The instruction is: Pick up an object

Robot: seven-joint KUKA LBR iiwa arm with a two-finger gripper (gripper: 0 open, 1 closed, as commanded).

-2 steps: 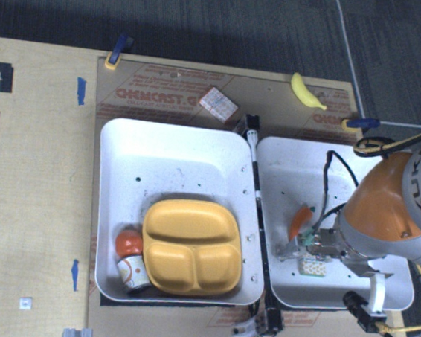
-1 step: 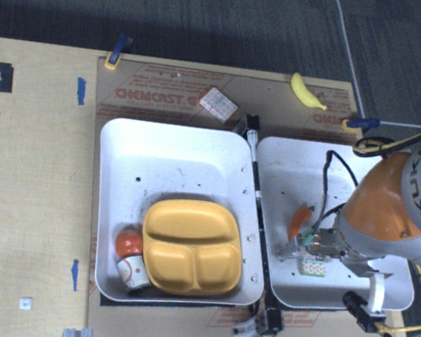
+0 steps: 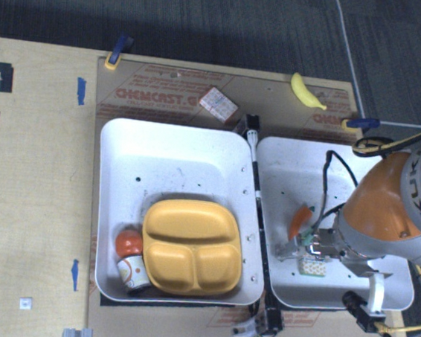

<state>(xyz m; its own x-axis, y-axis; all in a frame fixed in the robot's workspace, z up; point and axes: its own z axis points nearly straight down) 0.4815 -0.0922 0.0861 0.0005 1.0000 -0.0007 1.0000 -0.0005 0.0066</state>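
Down at the near edge of the left bin point(image 3: 107, 190) you've got a yellow tray point(image 3: 191, 244) with three compartments, lying flat and hogging most of the bin floor. Wedged against its left side there's a small orange and white toy point(image 3: 130, 256), touching the tray.

Over in the right bin point(image 3: 273, 283), the gripper point(image 3: 303, 245) is down low near the bin floor, with the arm point(image 3: 385, 212) coming in from the right. Honestly you can't tell how the gripper stands from this angle, it's too small and cluttered. Just beside it, on the far side, sits a carrot point(image 3: 299, 222), tilted. A small patterned card point(image 3: 312, 267) lies flat right under the gripper area.

Further back, behind the bins on the cardboard, you'll see a checkered packet point(image 3: 218, 104) and a banana point(image 3: 307, 92).
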